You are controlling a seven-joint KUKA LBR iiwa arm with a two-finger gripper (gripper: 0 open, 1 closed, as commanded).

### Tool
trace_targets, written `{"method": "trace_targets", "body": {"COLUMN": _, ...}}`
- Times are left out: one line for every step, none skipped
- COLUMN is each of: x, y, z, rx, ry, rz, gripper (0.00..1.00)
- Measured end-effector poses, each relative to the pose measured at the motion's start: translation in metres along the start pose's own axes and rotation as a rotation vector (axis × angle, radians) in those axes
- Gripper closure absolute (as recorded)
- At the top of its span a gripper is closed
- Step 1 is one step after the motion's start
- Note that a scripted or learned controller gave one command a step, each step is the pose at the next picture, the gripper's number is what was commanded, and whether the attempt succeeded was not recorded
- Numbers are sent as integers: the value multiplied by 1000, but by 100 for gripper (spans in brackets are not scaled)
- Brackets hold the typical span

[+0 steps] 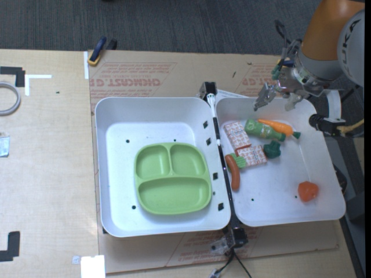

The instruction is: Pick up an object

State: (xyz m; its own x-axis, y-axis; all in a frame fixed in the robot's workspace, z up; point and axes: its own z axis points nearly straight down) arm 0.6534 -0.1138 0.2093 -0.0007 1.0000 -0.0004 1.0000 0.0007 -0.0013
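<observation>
1. Two shallow white plastic bins sit side by side on a cardboard sheet (133, 77) printed with faded red lettering.
2. The left bin (110, 172) has smooth rounded walls and holds a matte green plate (172, 178), rounded-square, split into three compartments.
3. The right bin (278, 204) holds a loose cluster near its upper left: two small flat boxes with red-and-white print, one (236, 134) above the other (251, 155).
4. A glossy green bottle (264, 130) lies on its side just right of the upper box, with an orange carrot (276, 125) touching its upper edge.
5. A small dark green lump (272, 150) sits just below the bottle.
6. A slim red-orange sausage (233, 172) lies along the bin's left wall, below the boxes.
7. A rounded orange-red piece (308, 191), maybe a fruit, lies alone near the lower right, well apart from the rest.
8. The gripper (277, 99) hangs over the right bin's upper rim; its dark metal fingers stand spread apart with nothing between them.
9. The carrot and bottle lie just below the fingertips, not touching them; the boxes lie lower and to the left.
</observation>
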Motion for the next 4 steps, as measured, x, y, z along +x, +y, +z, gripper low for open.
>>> {"method": "trace_targets", "body": {"x": -67, "y": -13, "z": 94, "rx": -12, "ry": -6, "rz": -340, "gripper": 0}}
{"method": "trace_targets", "body": {"x": -67, "y": -14, "z": 84, "rx": -9, "ry": -4, "rz": -338, "gripper": 100}}
{"method": "trace_targets", "body": {"x": -22, "y": -52, "z": 18, "rx": -1, "ry": 0, "rz": -159, "gripper": 100}}
{"method": "trace_targets", "body": {"x": -22, "y": -52, "z": 18, "rx": -1, "ry": 0, "rz": -158, "gripper": 0}}
